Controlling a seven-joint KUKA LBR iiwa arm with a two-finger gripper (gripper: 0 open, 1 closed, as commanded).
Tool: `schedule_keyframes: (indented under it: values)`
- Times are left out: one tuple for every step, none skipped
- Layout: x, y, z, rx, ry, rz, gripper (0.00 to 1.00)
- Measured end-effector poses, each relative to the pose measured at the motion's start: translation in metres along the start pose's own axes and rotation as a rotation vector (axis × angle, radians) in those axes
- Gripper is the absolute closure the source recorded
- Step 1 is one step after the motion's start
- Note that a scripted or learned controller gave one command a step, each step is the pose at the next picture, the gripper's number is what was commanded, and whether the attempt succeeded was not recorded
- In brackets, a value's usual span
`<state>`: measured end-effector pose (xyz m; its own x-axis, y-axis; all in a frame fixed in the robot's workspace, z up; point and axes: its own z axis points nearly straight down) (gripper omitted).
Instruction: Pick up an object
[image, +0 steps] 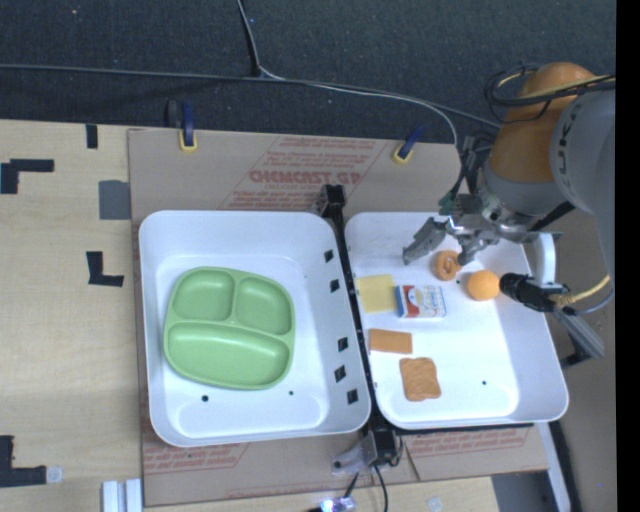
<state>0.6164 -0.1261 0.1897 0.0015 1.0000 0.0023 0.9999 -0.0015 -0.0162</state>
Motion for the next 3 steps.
schedule_keyframes:
  values:
    - [0.000, 0.003, -0.009, -0.015, -0.002, -0.003, 0.00]
    - [-0.005, -0.001, 0.054, -0.008, -0.002, -0.002, 0.00]
    - [-0.006, 0.003, 0.102, -0.027, -0.010, -0.004, 0.00]
